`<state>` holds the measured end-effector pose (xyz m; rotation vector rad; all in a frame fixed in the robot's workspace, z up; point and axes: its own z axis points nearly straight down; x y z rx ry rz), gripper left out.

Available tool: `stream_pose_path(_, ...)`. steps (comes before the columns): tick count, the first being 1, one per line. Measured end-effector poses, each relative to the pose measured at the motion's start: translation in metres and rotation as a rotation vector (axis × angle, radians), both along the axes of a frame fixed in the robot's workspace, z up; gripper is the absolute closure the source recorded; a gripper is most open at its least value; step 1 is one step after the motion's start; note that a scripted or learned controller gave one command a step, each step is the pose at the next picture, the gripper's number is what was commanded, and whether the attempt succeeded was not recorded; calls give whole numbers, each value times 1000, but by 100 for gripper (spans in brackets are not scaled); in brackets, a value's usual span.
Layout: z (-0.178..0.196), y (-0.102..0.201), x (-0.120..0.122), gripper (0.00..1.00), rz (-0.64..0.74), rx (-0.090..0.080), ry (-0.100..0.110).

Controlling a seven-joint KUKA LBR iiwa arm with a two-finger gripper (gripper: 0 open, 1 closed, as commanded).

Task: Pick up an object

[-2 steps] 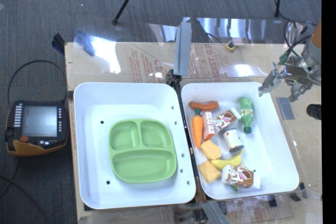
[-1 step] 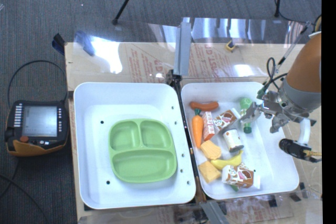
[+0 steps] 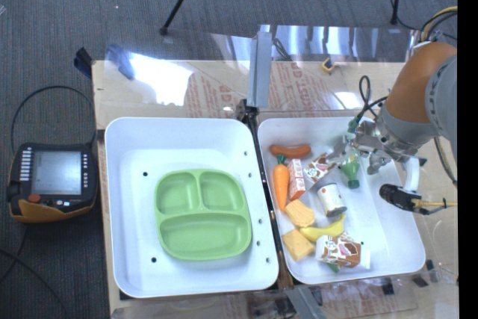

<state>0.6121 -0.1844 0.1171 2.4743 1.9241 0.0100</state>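
Note:
The right bin (image 3: 388, 235) holds several toy foods: a sausage (image 3: 291, 150), a carrot (image 3: 280, 187), a tin can (image 3: 329, 199), a banana (image 3: 326, 229), two orange cheese pieces (image 3: 302, 213), a printed carton (image 3: 342, 252) and red-and-white packets (image 3: 297, 177). My gripper (image 3: 354, 158) reaches in from the right and hangs low over the bin's upper middle. A small green object (image 3: 350, 175) sits right at its tip, beside the can. Whether the gripper has hold of it is unclear.
In the left bin (image 3: 119, 160) lies a green divided plate (image 3: 202, 214). A metal post (image 3: 259, 75) stands behind the seam between the bins. A teach pendant (image 3: 52, 179) rests on the floor at the far left.

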Motion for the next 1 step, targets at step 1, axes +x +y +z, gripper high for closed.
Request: stream_pose_path(1, -15, -9, 27, 0, -14, 2, -11)
